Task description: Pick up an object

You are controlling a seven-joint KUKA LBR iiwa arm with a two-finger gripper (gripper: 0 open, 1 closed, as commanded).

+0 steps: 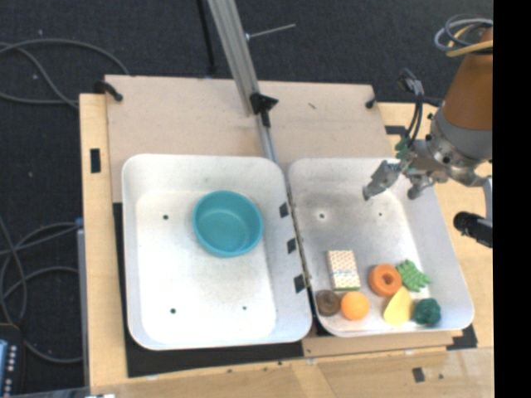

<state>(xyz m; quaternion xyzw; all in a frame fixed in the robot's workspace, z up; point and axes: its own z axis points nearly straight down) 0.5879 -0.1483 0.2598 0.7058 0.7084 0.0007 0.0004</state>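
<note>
Two shallow white plastic bins sit side by side on the brown tabletop [191, 114]. The left bin [158, 305] holds one round teal bowl [227, 222], a little toward 12 o'clock from its middle.

The right bin [348, 197] holds seven small things, all bunched at its 6 o'clock end. There is one pale dotted square block [343, 269], one brown round disc [328, 303], one orange ball [355, 306], one orange ring [384, 279], one yellow wedge [398, 307], one light green leafy piece [412, 274] and one dark green bumpy lump [427, 311].

The grey arm with its orange band [470, 89] reaches in from 3 o'clock. Its gripper [397, 181] hangs over the 1 o'clock corner of the right bin, well apart from the small things. The two fingers [378, 179] are spread apart, with nothing between them.
</note>
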